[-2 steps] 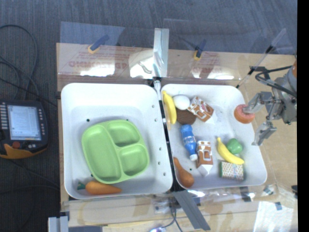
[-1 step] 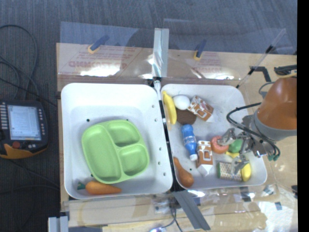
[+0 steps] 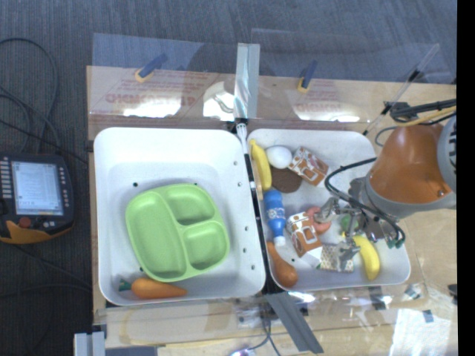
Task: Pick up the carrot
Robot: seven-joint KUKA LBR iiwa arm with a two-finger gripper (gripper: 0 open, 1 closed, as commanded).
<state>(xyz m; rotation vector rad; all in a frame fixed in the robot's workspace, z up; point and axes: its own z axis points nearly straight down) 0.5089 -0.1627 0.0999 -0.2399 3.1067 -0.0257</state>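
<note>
The carrot (image 3: pixel 154 288) lies flat in the left bin (image 3: pixel 111 199), down at seven o'clock of the green divided plate (image 3: pixel 177 231), just off its rim. Over in the right bin (image 3: pixel 386 277), the gripper (image 3: pixel 347 225) hangs low among bananas and toy food, well apart from the carrot; whether it's spread or pressed together, I can't tell.

Glossy white plastic bins (image 3: pixel 111 199); smooth matt green plastic plate (image 3: pixel 177 232)
</note>
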